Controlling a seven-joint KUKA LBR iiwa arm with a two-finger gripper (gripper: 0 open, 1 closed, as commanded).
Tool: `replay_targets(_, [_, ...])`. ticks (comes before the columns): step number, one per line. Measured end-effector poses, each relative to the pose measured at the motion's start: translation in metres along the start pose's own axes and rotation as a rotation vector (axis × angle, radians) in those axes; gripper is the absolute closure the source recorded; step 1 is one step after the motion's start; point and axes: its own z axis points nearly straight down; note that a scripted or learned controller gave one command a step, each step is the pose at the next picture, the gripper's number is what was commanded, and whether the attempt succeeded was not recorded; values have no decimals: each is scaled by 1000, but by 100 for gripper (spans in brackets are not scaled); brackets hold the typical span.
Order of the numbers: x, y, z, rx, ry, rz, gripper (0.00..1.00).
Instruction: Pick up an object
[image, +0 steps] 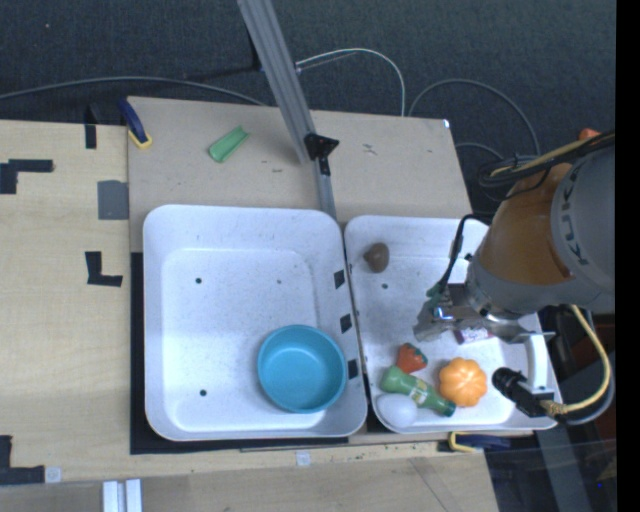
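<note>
in the camera view the gripper (437, 318) hangs over the right bin (400, 250); if it is open or closed i cannot tell. just near it lie a red piece (410, 357), a green bottle (418, 388) and an orange fruit (462, 381). a blue bowl (300, 368) sits in the left bin (200, 240).

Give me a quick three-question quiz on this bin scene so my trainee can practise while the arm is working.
1. True or false: the blue bowl sits in the same bin as the orange fruit.
2. Multiple choice: which object lies alone toward the far end of the right bin? A) the brown lump B) the green bottle C) the white egg-shaped object
3. Fill in: the end effector hangs over the ____ bin, just above the small red item.

Key:
1. False; the bowl is in the left bin, the fruit in the right one.
2. A
3. right
</note>
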Motion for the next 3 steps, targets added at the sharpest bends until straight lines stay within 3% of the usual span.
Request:
replay_targets(2, [6,1,-92,0,0,0,100])
replay_targets(3, [48,27,-90,4,2,-5,100])
